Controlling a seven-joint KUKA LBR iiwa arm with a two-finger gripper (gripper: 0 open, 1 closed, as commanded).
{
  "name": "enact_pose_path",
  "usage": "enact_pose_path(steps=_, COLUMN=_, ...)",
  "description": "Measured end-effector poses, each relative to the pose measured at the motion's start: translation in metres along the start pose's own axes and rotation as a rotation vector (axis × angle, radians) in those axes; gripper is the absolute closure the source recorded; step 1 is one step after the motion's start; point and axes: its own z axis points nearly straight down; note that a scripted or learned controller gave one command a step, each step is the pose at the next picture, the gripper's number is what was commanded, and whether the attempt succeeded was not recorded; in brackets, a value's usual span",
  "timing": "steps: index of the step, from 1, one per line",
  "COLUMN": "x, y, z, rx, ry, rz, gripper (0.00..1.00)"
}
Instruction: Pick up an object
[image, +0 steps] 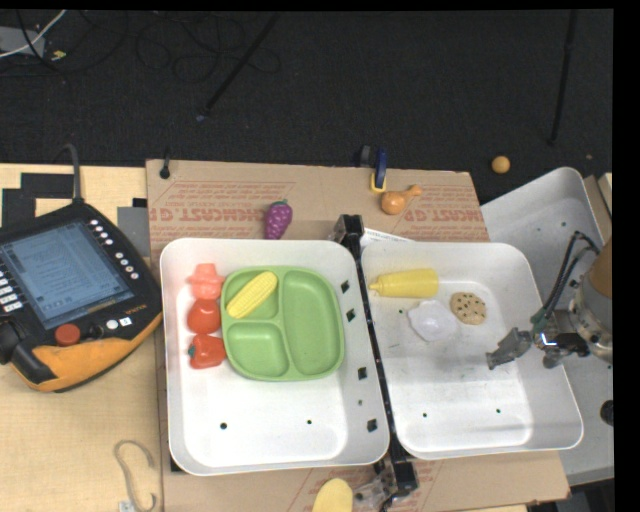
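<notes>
Two shallow white bins sit side by side: a left bin (200, 420) and a right bin (470, 420). The left bin holds one green divided plate (300, 345), one yellow corn cob (249, 293) on that plate, and three red-orange toy pieces (204, 316) stacked along its left side. The right bin holds one yellow bottle (405, 284), one cookie (467, 307) and one pale clear piece (431, 322). Outside the bins lie one purple grape bunch (277, 217), one small orange gourd (396, 199), one orange ball (500, 164), one yellow object (333, 495) and one control pendant (70, 290).

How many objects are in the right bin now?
3: a yellow bottle near the far-left corner, a cookie right of it, and a clear lump just below between them. The pincer hovers over the right side, possibly hiding more.
</notes>
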Motion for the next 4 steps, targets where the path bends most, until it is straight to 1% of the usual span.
enact_pose_path(steps=1, x=0.0, y=0.003, z=-0.007, rx=-0.013, ry=-0.004, rz=-0.002, gripper=0.0)
enact_pose_path(steps=2, x=0.003, y=-0.001, z=0.057, rx=-0.008, ry=-0.001, rz=-0.005, gripper=0.0)
enact_pose_path(steps=3, x=0.005, y=0.001, z=0.109, rx=-0.013, ry=-0.003, rz=-0.005, gripper=0.0)
enact_pose_path(steps=4, x=0.003, y=0.001, z=0.096, rx=-0.016, ry=-0.003, rz=0.0, gripper=1.0)
